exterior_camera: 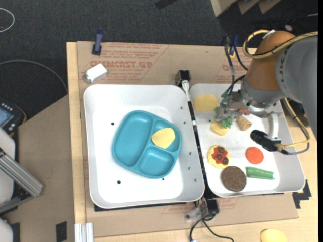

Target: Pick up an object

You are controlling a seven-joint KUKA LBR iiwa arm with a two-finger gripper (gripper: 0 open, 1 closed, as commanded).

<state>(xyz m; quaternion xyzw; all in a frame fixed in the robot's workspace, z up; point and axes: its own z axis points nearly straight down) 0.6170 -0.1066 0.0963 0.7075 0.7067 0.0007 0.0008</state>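
Yellow rounded thing sits at the near edge, off the cardboard-covered tabletop, with black cables just behind it at the front of the two bins.

In the right bin the jaws are lowered over a small yellow and green piece near the bin's far left part. Whether they are released or clenched cannot be told from this angle, and nothing can be seen gripped between them. The grey arm with its orange band comes in from the right above them.

Just beside that piece lie a pale yellow lump on the far side and a tan cork-like piece to the right. Nearer the camera are a small toy pizza, an orange-red disc, a green bean pod and a brown round cookie, all apart from one another.

The left bin holds a teal divided plate with a yellow piece in its far right compartment. Beyond the bins, a small white block and a blue clip rest at the far left of the tabletop.
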